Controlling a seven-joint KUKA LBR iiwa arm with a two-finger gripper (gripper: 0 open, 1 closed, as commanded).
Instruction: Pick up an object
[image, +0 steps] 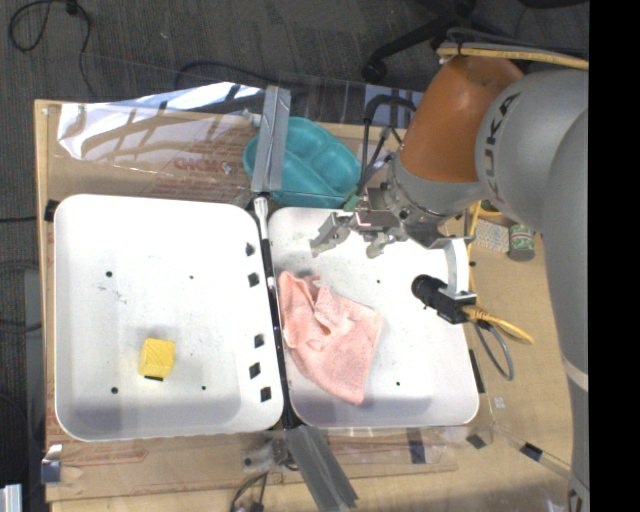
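A crumpled pink cloth lies in the right bin, against its left wall. A small yellow block sits in the left bin, toward its front left. My gripper hovers over the back of the right bin, above and a little behind the cloth. Its fingers are spread open and hold nothing.
A teal plastic tray lies on the bench behind the bins, close to the gripper. A metal divider runs between the two bins. Clear plastic sheeting lies at the back left.
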